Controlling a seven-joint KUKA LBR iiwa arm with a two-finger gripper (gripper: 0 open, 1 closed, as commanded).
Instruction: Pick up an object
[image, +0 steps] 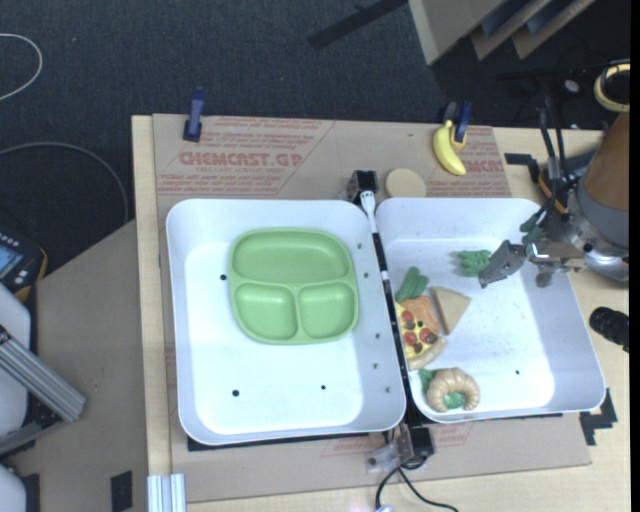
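The right bin (560, 395) holds several toy foods. A small green leafy piece (471, 262) lies near its back. Further forward are another green piece (411, 285), a tan wedge (450, 304), a pizza slice (420, 331) and a croissant (452, 388). My gripper (516, 273) hangs over the back right of this bin, open, with nothing between its fingers. Its left finger (497, 266) ends just right of the small green leafy piece.
The left bin (200, 400) holds a green divided plate (294, 284). A toy banana (449, 150) and a tan disc (405, 183) lie on the board behind the bins. Black clips sit along the seam between the bins.
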